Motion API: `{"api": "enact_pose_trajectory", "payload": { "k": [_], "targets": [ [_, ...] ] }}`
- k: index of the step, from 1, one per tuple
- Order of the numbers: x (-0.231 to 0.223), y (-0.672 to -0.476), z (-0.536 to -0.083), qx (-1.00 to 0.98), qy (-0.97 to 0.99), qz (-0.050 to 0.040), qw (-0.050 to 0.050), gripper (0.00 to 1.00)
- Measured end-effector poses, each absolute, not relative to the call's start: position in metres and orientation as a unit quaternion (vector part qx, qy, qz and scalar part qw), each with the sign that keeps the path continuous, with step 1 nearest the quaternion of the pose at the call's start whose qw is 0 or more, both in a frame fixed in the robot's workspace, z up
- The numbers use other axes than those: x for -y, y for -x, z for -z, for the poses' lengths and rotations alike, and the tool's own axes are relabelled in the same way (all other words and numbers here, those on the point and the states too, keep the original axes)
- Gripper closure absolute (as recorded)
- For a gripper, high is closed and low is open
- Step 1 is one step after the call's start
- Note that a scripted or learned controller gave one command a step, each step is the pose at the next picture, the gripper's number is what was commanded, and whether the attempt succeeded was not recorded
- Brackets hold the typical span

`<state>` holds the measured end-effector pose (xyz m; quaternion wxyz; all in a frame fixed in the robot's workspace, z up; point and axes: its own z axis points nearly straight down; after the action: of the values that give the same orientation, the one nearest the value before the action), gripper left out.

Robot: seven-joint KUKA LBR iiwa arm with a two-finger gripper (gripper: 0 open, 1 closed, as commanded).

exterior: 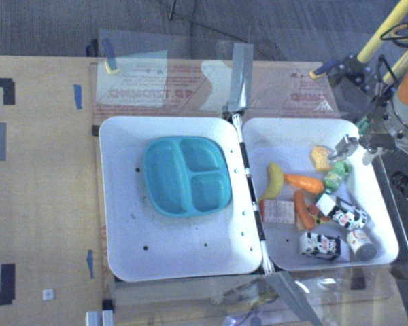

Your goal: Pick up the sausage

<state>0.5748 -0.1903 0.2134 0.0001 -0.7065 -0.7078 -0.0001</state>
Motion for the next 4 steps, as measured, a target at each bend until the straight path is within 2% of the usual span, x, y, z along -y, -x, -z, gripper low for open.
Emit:
{"api": "enact_pose_trajectory", "payload": {
  "k": [1,2,3,4],
  "targets": [
    [0.191,-0.576,-0.224,0.708,0.706,0.0008,-0.001,1.0],
    [0.191,-0.576,-0.224,0.708,0.706,0.0008,-0.001,0.0],
    [0.179,-0.506,-0.105,0.674,0.739,0.0001,0.0,0.0],
    [0.123,-0.49,-0.091,0.677,0.736,0.0049,-0.008,0.0]
  ]
}}
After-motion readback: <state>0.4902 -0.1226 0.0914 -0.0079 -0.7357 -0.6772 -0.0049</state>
